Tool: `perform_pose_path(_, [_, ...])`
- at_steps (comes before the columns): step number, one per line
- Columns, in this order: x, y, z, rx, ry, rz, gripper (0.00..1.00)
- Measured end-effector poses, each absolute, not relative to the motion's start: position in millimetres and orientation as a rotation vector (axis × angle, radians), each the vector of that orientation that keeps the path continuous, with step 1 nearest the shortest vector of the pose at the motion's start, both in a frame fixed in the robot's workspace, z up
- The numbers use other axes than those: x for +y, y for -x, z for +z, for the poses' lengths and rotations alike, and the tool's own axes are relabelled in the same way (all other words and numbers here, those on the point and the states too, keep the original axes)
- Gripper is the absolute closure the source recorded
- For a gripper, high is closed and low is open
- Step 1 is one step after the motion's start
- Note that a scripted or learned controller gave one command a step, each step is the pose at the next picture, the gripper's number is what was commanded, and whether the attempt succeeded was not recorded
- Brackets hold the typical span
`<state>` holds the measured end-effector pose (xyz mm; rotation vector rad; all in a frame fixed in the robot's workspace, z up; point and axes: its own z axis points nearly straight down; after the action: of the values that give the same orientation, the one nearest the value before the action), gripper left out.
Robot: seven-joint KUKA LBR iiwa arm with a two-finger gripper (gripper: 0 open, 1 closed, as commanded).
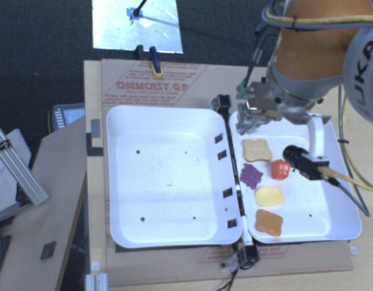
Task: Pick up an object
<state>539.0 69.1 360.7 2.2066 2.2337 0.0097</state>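
While the far left of the table (65, 162) is taken up by a slanted metal rail (17, 168) and a small dark device (66, 115), the first of the two white bins, the left bin (168, 174), is seen beside them with nothing but a few dark specks on its floor. Behind it, a cardboard sheet with red lettering (153, 85) is laid flat, and a blue and yellow clamp (155, 62) is fixed at its far edge; further back a shiny square plate (137, 16) is placed on the dark floor.

A row of black clips (226, 156) is set along the seam between the bins. Just past it, in the right bin (338, 223), five small toy foods are grouped near the left wall: a slice of toast (257, 150) at the top, a purple bunch of grapes (251, 175) below it and to the left, a red tomato (280, 169) to its right, a yellow cheese piece (269, 195) lower down, and an orange-brown biscuit (269, 222) nearest the front (none are stacked, though some lie close together).

The gripper (250, 121) is held over the far left corner of the right bin, just above the toast, under the grey and orange arm (323, 35). Nothing is seen between the fingers; how far apart they stand cannot be told. A black cylinder (303, 160) is mounted beside the tomato.
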Motion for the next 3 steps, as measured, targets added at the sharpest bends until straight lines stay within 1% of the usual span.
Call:
perform_pose_path(1, [93,-490.8,418,2.229,-2.21,0.013,1.0])
perform_pose_path(2, [132,-486.7,506,2.227,-2.208,0.019,1.0])
perform_pose_path(3, [190,-511.3,463,2.232,-2.212,0.0,1.0])
